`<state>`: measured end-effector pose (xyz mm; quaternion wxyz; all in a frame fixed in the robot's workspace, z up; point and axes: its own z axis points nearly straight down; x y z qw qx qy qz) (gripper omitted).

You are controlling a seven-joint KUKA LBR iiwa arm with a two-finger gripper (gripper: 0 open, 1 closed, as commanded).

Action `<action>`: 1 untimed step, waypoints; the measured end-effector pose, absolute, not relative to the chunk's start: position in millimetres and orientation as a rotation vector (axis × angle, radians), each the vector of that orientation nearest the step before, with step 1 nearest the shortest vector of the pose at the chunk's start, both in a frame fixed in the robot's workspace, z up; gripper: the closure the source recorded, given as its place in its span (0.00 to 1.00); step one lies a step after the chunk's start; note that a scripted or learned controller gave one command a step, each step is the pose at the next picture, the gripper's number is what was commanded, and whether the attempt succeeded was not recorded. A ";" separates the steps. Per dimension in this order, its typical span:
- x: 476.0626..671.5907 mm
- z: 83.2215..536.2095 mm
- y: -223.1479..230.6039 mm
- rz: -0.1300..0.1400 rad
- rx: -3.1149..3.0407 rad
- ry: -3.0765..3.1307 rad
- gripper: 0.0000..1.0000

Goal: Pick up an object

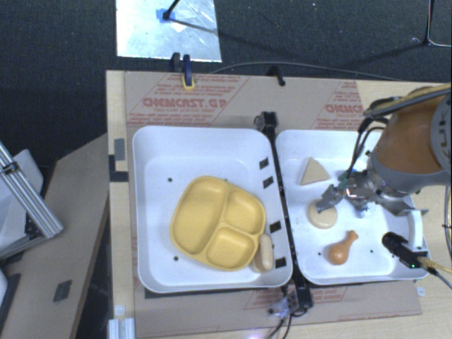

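Observation:
The right bin (332,141) holds three toy foods. A pale wedge (313,171) lies toward the back, a round cream disc (323,217) sits in the middle, and a tan drumstick (341,247) lies near the front. My gripper (329,200) hangs low over the back edge of the disc, just in front of the wedge. The grey and orange arm reaches in from the right. I see nothing lifted off the bin floor.
The left bin (205,141) holds a yellow divided plate (217,222) with a beige bread roll (264,252) against its front right corner. A black divider (279,203) runs between the bins. Brown cardboard lies under both.

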<state>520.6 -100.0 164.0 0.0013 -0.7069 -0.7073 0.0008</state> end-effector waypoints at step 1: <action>511.8 105.3 -97.4 0.003 -2.217 -2.220 0.00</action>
